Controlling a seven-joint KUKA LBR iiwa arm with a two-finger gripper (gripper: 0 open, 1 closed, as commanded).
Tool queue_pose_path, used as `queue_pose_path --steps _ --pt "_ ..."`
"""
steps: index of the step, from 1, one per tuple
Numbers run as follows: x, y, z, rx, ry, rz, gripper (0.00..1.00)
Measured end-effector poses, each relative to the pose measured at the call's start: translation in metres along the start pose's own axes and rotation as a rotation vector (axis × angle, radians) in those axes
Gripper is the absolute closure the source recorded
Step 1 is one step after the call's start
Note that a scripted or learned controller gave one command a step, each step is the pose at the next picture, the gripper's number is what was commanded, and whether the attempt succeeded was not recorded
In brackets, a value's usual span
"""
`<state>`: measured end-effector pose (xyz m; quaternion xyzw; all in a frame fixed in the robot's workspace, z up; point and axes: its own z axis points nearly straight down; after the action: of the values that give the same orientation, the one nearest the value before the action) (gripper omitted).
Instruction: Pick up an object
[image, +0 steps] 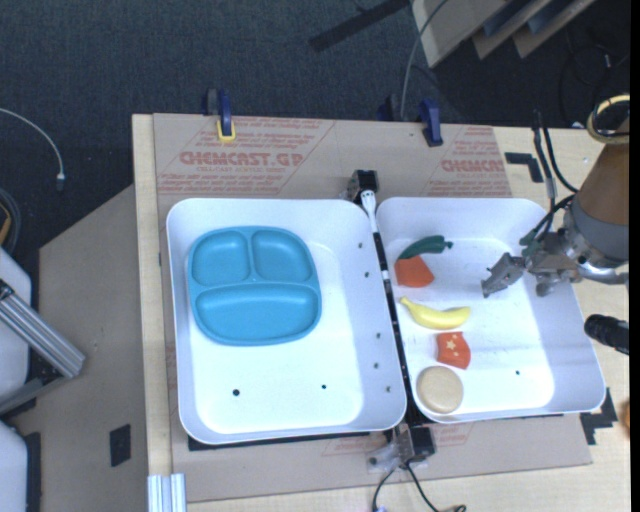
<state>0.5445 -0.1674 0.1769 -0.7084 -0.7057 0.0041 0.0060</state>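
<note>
- The jaws (520, 272) are hanging over the right bin (560, 390), toward its right side, with two dark fingers (500, 276) splaying outward and nothing lying between them; they are reading as spread and unloaded.
- The grey wrist with its orange band is sitting just behind them, reaching in from the right edge of the view.
- Every candidate thing is lying to the view's left of the jaws, along the bin's inner side near the divider, well apart from the fingertips.
- Nearest across the bare white floor is the banana (436, 315), lying down and to the left of the jaws, its long axis running roughly left to right with a slight curve.
- Above it, the red pepper (415, 271) is sitting almost level with the jaws, and the green pepper (426, 245) is lying just above that, near or touching it; which one, I cannot tell.
- Below the banana, the red strawberry-like piece (453, 349) and the round tan bun (440, 389) are sitting one under the other, near the bin's front rim.
- Judging from this, the coming move is turning on a leftward travel, and on closing across the banana's short width.
- The left bin (200, 400) is carrying only a blue divided plate (256, 286), far from the jaws.
</note>
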Motion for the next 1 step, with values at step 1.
queue_pose_path --steps 1 --pt "0.0008 0.0028 -0.0081 -0.013 -0.002 -0.004 0.00"
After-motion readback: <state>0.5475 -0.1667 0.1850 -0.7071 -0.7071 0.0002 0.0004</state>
